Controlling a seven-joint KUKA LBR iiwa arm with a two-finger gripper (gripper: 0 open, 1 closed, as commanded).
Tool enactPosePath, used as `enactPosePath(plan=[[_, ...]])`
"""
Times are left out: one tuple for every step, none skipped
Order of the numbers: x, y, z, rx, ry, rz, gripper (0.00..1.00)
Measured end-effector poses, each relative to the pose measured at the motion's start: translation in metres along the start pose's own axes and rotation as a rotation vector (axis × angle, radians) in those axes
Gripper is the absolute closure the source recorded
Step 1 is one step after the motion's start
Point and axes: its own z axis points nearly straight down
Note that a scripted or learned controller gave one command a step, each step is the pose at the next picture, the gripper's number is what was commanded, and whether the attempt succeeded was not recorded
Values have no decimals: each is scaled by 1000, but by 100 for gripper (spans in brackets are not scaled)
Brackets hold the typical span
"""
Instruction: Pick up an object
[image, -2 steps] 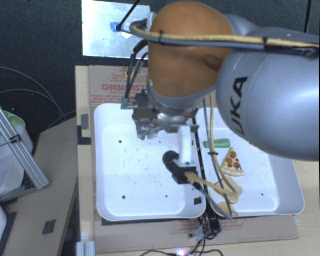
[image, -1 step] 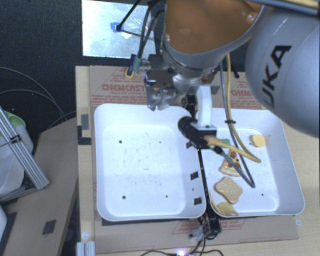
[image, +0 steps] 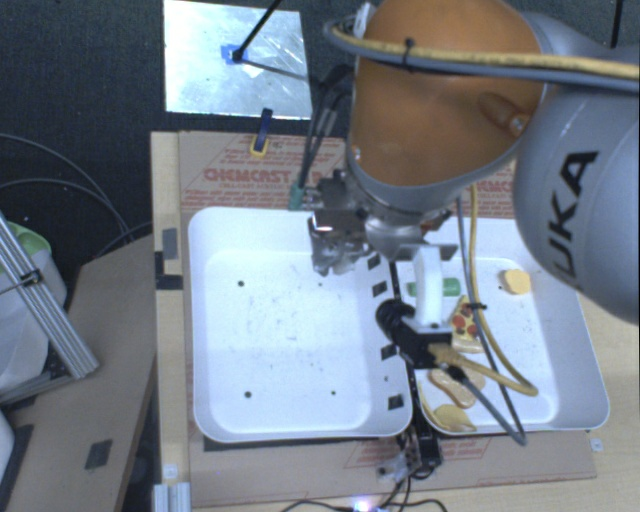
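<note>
Objects cluster in the right bin: a yellow piece far right, tan pieces near its left wall. Left bin offers open floor. Gripper hangs over its far right edge; its opening cannot be told.

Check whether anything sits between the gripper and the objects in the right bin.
The gripper hangs over the left bin's back right corner. The raised rims where the bins meet lie between it and the yellow piece and tan pieces in the right bin.
</note>
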Motion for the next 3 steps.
enactPosePath(plan=[[2, 2, -13, -7, 3, -5, 100], [-29, 10, 17, -3, 1, 2, 100], [-28, 10, 4, -8, 3, -5, 100]])
